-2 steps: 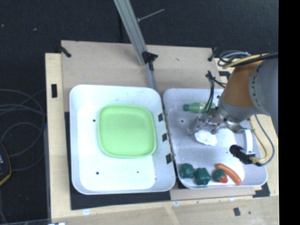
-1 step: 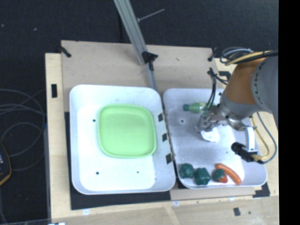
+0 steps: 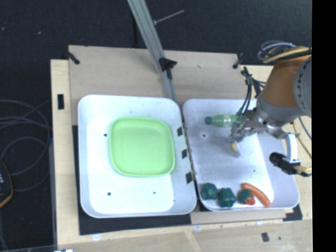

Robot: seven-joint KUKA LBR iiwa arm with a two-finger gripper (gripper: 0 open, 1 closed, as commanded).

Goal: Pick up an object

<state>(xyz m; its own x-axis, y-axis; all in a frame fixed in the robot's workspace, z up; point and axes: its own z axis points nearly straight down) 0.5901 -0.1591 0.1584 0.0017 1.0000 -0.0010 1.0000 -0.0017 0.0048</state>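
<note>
Two-finger gripper low in right white bin, beside green plastic bottle; claw state unclear; likely lining up a grasp.

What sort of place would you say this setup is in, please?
Most likely a robotics lab bench for grasping trials: a robot arm reaches over two white bins, one holding a green plate, the other small toy-like objects, with loose cables alongside.

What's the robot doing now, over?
Gripper low in right white bin, above small yellow piece. Nothing seen held. Clear green-capped bottle close beside it. Orange carrot untouched at near edge.
</note>
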